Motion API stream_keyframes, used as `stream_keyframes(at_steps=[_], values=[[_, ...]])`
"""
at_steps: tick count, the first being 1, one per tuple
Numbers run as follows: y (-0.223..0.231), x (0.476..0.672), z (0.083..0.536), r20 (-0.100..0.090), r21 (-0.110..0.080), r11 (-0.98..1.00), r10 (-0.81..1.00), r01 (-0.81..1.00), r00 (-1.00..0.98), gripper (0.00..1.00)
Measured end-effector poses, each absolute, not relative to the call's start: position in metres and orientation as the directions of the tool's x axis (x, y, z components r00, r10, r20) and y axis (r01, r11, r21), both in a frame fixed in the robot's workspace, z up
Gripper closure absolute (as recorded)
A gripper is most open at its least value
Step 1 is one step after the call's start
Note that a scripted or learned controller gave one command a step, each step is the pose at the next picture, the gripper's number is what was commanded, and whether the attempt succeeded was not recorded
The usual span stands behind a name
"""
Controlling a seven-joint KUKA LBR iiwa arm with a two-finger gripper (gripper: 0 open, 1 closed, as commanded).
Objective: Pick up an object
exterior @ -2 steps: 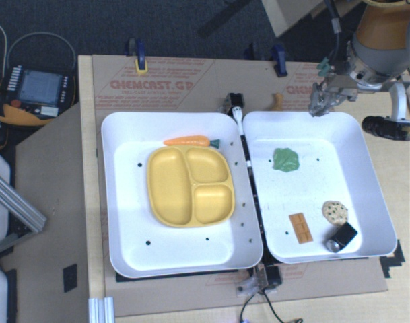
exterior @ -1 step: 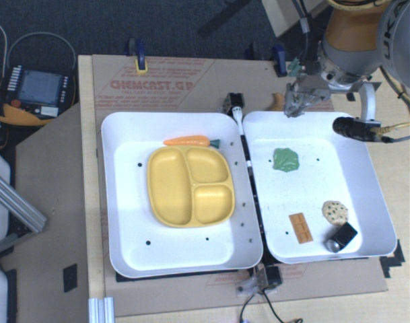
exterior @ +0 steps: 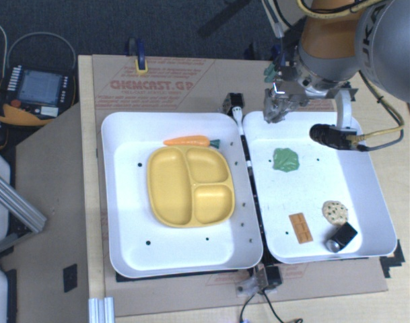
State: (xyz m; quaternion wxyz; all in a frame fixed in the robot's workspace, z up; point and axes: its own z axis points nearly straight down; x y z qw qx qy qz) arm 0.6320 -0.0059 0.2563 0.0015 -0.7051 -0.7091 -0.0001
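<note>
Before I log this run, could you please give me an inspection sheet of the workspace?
Surface: left bin and right bin on a cardboard-covered bench.
Job's things: carrot beside the yellow divided plate; green lump, cookie, brown wafer, small black object.
Clutter: nothing seen.
Grippers: gripper over the right bin's far rim, holding nothing visible.
Cables: on the arm.
Surroundings: handheld screen unit.

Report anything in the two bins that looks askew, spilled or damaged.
Nothing looks spilled or broken. The yellow divided plate sits slightly rotated in the left bin, with the carrot along its far edge. The black object lies tilted in the right bin's near corner.
</note>
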Motion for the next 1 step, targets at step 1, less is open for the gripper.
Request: stream_keyframes(at_steps=[1], values=[[0.0481, 0.6193, 0.2369, 0.002, -0.004, 0.005, 1.000, 1.000, -0.005, 1.00]])
